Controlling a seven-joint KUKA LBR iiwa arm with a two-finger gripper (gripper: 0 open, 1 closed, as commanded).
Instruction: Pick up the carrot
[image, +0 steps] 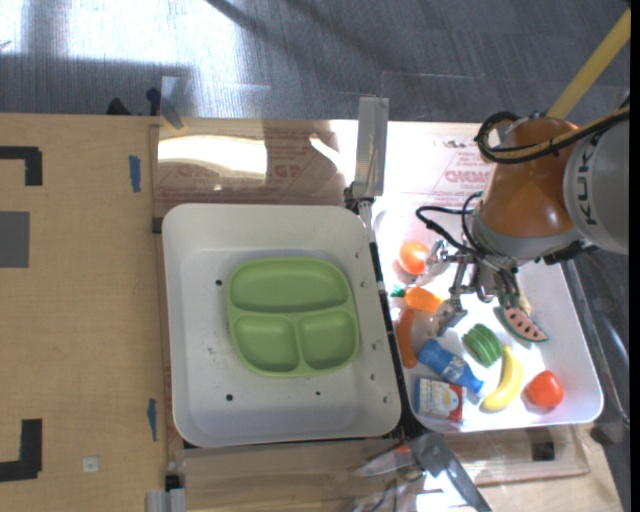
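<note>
I have the claw (462, 300) down inside the right bin (585, 395), fingers spread apart with nothing between them, hovering just beside the carrot (412, 318) at about its 3 o'clock. The carrot lies against the bin's left wall, an orange taper with its thick end near a bit of green and its tip running toward 6 o'clock. I judge this to be the approach step: the grasp is not yet made. The next move calls for shifting the claw toward 9 o'clock until the fingers straddle the carrot across its width, then lowering and closing; the wall so close on one side leaves little room for that finger, and the blue bottle (448, 362) crowds the carrot's lower end. An orange ball (412, 256) sits at 12 o'clock from the carrot, and a green pepper (484, 343), banana (505, 380), watermelon slice (522, 325), tomato (544, 389) and small carton (437, 399) spread toward 4 o'clock. The left bin (190, 300) holds a green divided plate (292, 315). Both bins sit on a counter (70, 300) of plain brown board marked with black and blue tape, with grey floor at 12 o'clock
</note>
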